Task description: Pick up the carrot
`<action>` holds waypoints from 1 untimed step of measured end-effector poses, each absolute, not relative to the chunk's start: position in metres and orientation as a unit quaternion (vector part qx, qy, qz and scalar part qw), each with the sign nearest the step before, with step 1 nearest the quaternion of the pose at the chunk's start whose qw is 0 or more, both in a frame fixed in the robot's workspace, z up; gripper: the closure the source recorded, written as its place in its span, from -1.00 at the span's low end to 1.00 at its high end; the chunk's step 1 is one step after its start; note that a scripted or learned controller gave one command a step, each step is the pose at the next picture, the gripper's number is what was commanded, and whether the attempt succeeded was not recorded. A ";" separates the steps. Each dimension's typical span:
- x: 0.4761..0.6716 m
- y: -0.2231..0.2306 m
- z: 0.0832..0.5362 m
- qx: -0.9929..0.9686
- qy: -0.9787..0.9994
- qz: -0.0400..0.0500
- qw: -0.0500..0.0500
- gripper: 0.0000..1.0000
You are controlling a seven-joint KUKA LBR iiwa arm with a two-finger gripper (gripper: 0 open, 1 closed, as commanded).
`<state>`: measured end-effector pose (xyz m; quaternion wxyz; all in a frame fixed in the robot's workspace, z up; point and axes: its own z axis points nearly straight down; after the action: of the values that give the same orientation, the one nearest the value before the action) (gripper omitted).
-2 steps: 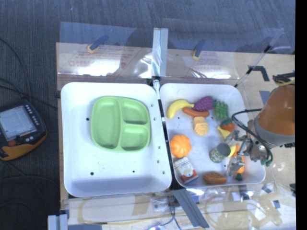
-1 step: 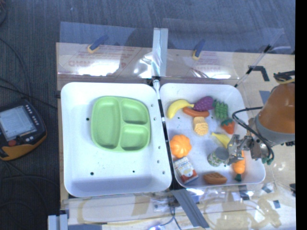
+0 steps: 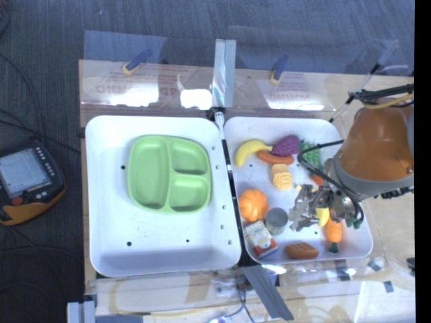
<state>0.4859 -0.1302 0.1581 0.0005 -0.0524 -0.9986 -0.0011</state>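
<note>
In the right bin (image 3: 232, 180) we're looking at a pretty crowded pile of toy food. A yellow banana (image 3: 246, 151) is lying near the top left, with a purple bunch of grapes (image 3: 287, 144) just beside it and something green (image 3: 309, 153) peeking out past that. A corn cob (image 3: 281, 177) is sitting in the middle, an orange pumpkin (image 3: 252, 204) below it, then a grey can (image 3: 275, 219), a small carton (image 3: 258, 237) and a brown patty (image 3: 301, 250) along the bottom edge.

The gripper (image 3: 308, 214) is hanging low over the bin's right half, the orange-banded arm (image 3: 374, 147) covering the corner behind it — we can't tell whether it's open or closed, it's all a dark tangle from here.

The carrot (image 3: 275, 158) is lying flat near the top of the right bin, tucked between the banana and the grapes, touching the grapes' underside. It's long, orange-red and tapered. There's another orange piece (image 3: 333, 231) with a green tip just beside the gripper.

The left bin (image 3: 108, 247) is holding a green divided plate (image 3: 170, 173).
</note>
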 end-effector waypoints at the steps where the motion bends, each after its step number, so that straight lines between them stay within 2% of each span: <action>1: 0.549 -0.181 0.223 0.070 -0.998 0.000 0.000 1.00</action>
<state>0.5487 -0.1808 0.2226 0.0002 0.0701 -0.9975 0.0000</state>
